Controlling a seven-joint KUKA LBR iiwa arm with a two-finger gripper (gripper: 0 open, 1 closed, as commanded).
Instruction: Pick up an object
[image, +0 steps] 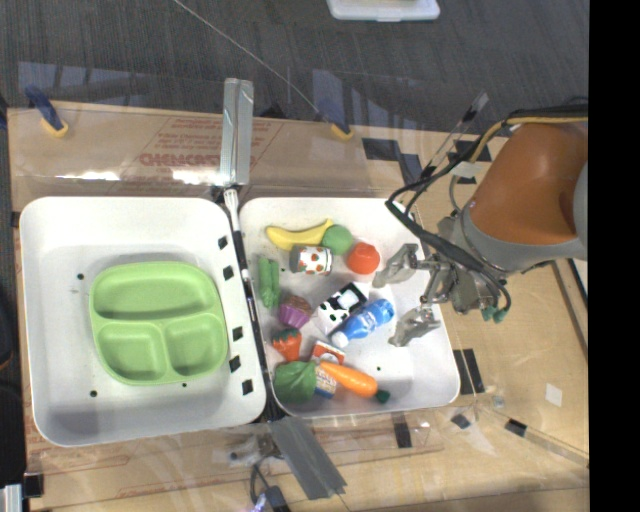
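One blue bottle (364, 321) lies at the right bin's (432, 372) centre, a carrot (347, 379) at its 6 o'clock. At the bottle's 3 o'clock, the gripper (409, 296) hovers released, grasping nothing.

Toy pile (320, 305) crowds right bin's (440, 385) left half; right strip bare. Gripper (408, 297) there, fingers spread.

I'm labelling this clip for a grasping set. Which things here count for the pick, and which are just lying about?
For the pick: gripper, open; blue bottle, banana, tomato, carrot, right bin.

Lying about: green tray, left bin.
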